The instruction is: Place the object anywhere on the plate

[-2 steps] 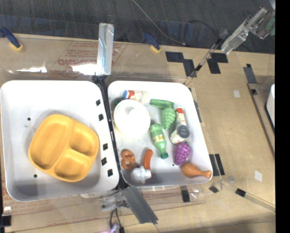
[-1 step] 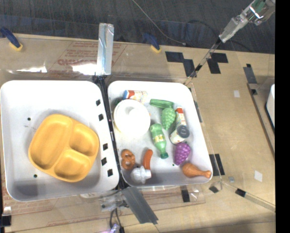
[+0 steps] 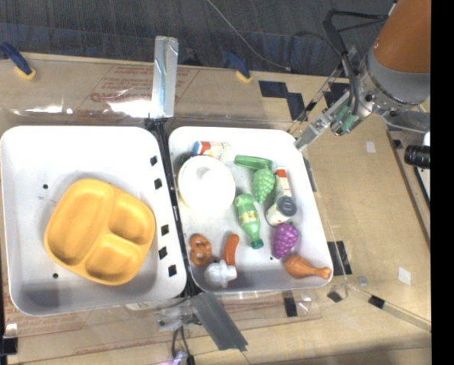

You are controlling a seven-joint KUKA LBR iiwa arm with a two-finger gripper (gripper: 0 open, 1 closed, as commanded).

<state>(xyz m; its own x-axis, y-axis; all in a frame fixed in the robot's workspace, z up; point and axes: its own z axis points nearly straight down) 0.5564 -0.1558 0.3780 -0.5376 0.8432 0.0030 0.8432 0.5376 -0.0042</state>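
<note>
2 shallow white bins sit side by side on the bench: the left bin (image 3: 14, 204) and the right bin (image 3: 306, 276). The left bin bears 1 yellow plate (image 3: 99, 230), a rounded-square dish with 3 compartments, lying slightly left of the bin's middle.

The right bin holds a crowd of small toys. 1 white round lid or bowl (image 3: 206, 182) lies at its far left. There are 2 grape bunches, 1 green (image 3: 264, 184) and 1 purple (image 3: 285, 239); 1 green bottle (image 3: 249, 219); 1 drumstick (image 3: 306, 266) at the near right corner; 1 red-capped bottle (image 3: 281, 201); 1 green pod-like piece (image 3: 253, 161); 1 sausage (image 3: 231, 245); 1 brown pretzel-like piece (image 3: 200, 249); and 1 small white piece (image 3: 220, 274) at the near edge. A can-like item (image 3: 211, 150) at the far side is partly hidden by the white lid.

The gripper (image 3: 310, 134) hangs over the right bin's far right corner, above the rim; whether its fingers are apart cannot be told, and nothing is seen between them. The arm's upper part is cut off at the right.
</note>
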